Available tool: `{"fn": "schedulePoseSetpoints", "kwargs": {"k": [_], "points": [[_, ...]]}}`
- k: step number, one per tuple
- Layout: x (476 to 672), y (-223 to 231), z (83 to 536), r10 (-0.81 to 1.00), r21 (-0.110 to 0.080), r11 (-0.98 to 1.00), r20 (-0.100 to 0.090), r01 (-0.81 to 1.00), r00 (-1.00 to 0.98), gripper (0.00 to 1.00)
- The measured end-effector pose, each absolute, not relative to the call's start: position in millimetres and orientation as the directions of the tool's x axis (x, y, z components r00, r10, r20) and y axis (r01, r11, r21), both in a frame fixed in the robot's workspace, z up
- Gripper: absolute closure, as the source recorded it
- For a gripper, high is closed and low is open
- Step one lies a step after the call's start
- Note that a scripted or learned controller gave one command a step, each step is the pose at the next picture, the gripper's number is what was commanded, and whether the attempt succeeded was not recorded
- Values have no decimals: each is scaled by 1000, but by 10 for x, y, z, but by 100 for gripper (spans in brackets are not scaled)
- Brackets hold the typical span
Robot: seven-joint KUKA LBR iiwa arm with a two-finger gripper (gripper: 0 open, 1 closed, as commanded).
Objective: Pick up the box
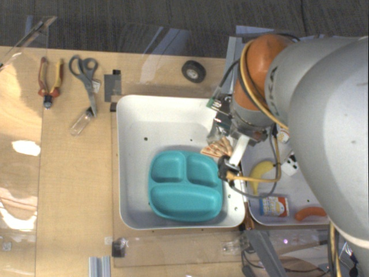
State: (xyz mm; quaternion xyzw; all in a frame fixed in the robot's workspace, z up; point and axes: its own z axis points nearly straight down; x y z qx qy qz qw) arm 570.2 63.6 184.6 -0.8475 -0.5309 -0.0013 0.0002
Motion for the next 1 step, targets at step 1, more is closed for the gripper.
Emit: {"fn": "schedulePoseSetpoints", "kwargs": {"k": [1], "points": [[5772,1297,1399,765,-1,-644,0,765,644,100]]}}
